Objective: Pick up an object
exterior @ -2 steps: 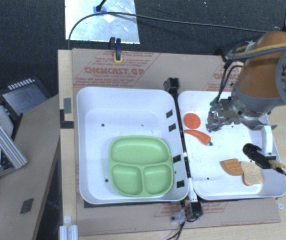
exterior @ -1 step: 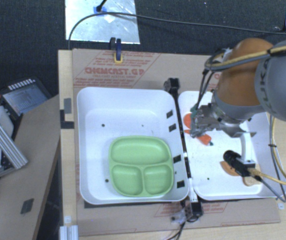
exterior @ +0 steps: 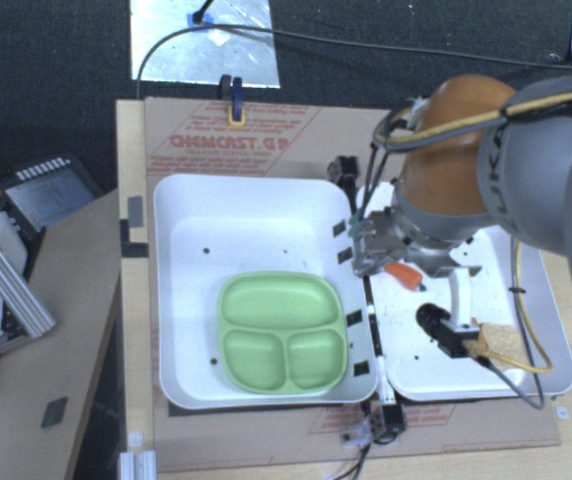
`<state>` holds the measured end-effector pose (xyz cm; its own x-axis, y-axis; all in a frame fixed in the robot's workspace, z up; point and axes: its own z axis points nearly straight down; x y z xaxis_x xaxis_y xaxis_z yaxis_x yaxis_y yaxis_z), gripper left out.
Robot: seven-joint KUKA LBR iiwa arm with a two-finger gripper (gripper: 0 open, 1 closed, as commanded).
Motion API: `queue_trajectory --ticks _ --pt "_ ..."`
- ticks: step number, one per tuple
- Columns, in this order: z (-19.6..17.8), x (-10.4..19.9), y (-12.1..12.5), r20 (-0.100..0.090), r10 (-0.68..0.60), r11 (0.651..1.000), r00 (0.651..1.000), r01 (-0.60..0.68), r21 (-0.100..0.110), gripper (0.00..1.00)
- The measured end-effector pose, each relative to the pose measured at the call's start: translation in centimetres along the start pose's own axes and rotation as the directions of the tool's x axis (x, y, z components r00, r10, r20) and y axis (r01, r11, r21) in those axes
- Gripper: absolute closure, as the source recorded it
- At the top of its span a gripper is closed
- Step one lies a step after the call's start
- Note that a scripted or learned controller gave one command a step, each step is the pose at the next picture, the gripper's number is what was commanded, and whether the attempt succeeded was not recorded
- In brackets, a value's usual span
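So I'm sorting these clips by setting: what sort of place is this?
Likely a robotics lab bench, not a home: a grey arm reaches over two white bins set on cardboard, with loose cables and a green divided plate.

Dark speckled floor (exterior: 46,78) surrounds surface, well left of and above jaws. Shiny metal sheet (exterior: 206,23) lies on floor, far above-left of jaws, blue tape and black cable on it. Brown printed cardboard (exterior: 231,138) covers surface (exterior: 131,298). Aluminium extrusion rail (exterior: 1,278) and small dark screen device (exterior: 51,193) sit at far left. Even, diffuse light, no hard shadows.
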<state>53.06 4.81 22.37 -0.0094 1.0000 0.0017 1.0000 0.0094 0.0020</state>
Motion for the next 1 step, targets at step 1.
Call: queue_trajectory --ticks 1 --pt "-1.00 5.25 -1.16 0.000 -0.001 1.000 1.000 0.001 0.000 1.00"
